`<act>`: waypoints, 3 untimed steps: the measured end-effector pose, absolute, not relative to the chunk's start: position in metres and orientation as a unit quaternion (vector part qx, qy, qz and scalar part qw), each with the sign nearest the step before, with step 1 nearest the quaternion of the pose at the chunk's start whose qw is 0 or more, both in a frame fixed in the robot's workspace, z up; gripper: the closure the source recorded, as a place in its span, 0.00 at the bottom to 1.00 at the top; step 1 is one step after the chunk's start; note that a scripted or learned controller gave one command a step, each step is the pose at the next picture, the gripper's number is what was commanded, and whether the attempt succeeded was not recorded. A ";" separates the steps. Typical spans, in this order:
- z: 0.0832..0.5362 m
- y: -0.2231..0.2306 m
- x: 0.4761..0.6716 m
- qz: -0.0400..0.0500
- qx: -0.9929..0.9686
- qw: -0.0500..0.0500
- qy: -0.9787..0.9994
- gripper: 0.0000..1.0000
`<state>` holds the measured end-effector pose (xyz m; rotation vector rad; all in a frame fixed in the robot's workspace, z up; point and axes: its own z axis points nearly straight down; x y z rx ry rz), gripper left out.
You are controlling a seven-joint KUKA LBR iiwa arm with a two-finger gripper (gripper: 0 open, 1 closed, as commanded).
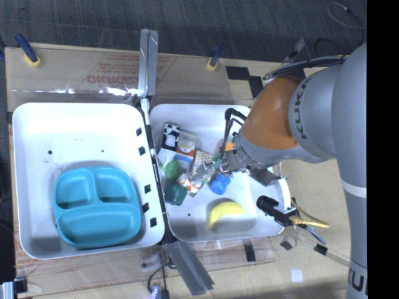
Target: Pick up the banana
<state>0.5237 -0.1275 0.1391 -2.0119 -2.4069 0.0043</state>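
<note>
Fingers (219, 162) of the grey arm are seen low in the right bin (187, 112), among a cluster of small items; whether they are apart or together cannot be told. Nothing is clearly seen between them. A yellow banana (225, 213) lies at the near side of the right bin, just beside the cluster and apart from the fingers. A blue divided tray (96, 207) rests in the left bin (37, 129) on the table (187, 67).

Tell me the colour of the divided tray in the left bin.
Light blue; the divided tray shows clearly in the camera view.
</note>
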 end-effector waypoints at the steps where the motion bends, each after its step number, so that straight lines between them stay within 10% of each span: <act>1: 0.092 -0.190 0.477 0.000 -0.546 0.001 -0.838 0.00; 2: 0.102 -0.189 0.478 0.000 -0.543 0.000 -0.839 1.00; 3: 0.102 -0.189 0.478 0.000 -0.543 0.000 -0.840 0.00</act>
